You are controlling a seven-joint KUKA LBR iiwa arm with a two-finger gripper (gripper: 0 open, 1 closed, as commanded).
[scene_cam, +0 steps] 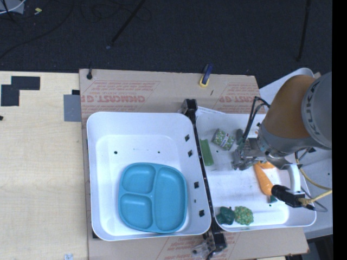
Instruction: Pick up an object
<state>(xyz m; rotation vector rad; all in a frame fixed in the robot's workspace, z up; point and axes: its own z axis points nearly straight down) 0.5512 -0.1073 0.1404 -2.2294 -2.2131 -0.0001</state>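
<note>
Grey tool (pixel 243 158) of the arm is low inside the right white plastic bin (pixel 241 191), and one cannot tell if it is open or closed. Just beside it lie an orange carrot-shaped toy (pixel 264 180) and a small green patterned packet (pixel 222 138). A blue divided plastic plate (pixel 153 196) rests in the left white bin (pixel 135 140).

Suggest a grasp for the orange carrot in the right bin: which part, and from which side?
Take the orange carrot across its middle, from straight above. It lies flat on the floor of the right bin, long and narrow, so closing across its width should fit. Bare floor flanks it on the view's left. The gripper hangs near its far end.
</note>
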